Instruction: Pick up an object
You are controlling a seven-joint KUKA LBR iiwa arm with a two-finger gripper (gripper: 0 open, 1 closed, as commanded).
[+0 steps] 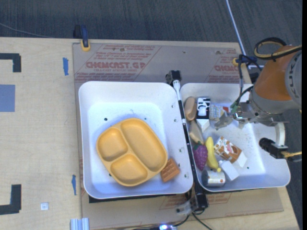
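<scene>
The two-finger metal gripper (229,119) hangs low over the right white plastic bin (268,176); I cannot tell its state, and nothing is seen held. The grey arm with the orange band (276,80) reaches in from the right. Under it, near the bin's left wall, lie a yellow banana (211,153), a purple fruit (200,155) and a small printed packet (227,149). The left white bin (91,128) holds a yellow divided tray (130,151).
</scene>
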